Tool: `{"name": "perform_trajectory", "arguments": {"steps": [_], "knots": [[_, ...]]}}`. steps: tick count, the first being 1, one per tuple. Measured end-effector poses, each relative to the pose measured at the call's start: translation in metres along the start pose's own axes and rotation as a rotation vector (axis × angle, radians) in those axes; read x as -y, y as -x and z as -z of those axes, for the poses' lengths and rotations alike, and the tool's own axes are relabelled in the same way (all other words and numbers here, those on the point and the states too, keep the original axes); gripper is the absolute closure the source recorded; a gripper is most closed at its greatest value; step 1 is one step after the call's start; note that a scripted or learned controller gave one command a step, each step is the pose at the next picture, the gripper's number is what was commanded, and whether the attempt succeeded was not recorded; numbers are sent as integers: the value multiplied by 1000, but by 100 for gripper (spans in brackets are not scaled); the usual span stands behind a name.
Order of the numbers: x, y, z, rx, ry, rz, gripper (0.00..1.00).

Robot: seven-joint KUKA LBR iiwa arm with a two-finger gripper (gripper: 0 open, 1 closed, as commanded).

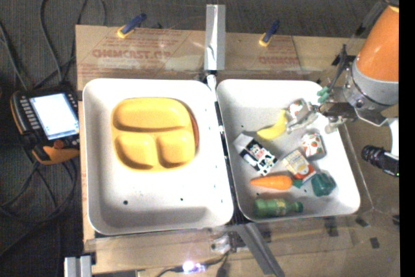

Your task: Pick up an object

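While the gripper (310,115) hung over the right bin (241,95) near a yellow banana (273,127), nothing sat between its fingers, which looked apart, tbh. Pick wasn't done yet. Carrot (272,183), green bottle (277,207) etc. all lay loose in there; yellow tray (154,133) sat in the left bin (97,159).

Grey arm (373,91), orange band, seemingly green-tipped claw (322,102)
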State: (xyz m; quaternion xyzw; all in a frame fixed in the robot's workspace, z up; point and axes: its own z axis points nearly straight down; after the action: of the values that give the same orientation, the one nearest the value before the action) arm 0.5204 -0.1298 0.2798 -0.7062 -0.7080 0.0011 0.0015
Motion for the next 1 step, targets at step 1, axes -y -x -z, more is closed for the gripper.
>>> {"name": "perform_trajectory", "arguments": {"steps": [1], "knots": [[-5,60,-101,-1,1,71,0]]}}
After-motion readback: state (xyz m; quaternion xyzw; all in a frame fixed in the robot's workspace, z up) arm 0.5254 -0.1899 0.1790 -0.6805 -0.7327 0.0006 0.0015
